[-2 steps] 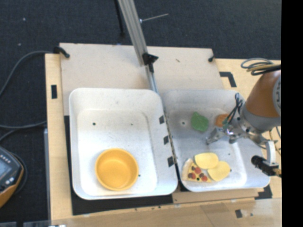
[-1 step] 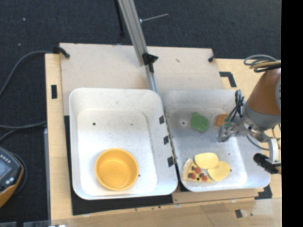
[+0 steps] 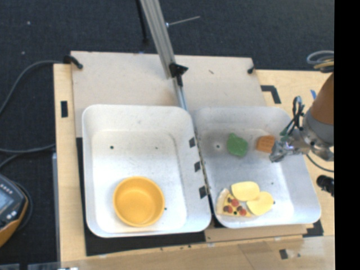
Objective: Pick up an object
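Lying just left of the fingers (image 3: 279,152), a small orange block (image 3: 265,144); finger spread impossible to tell.

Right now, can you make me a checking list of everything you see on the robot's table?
Surface: wooden bench bearing two white bins, left bin and right bin.
Job's things: yellow bowl in the left bin; green piece, small orange block, two yellow slices and a pizza slice toy in the right bin.
Clutter: nothing seen.
Grippers: gripper low over the right bin, beside the orange block; grip unclear.
Cables: grey cable on the floor at left.
Surroundings: dark carpet, metal pole.
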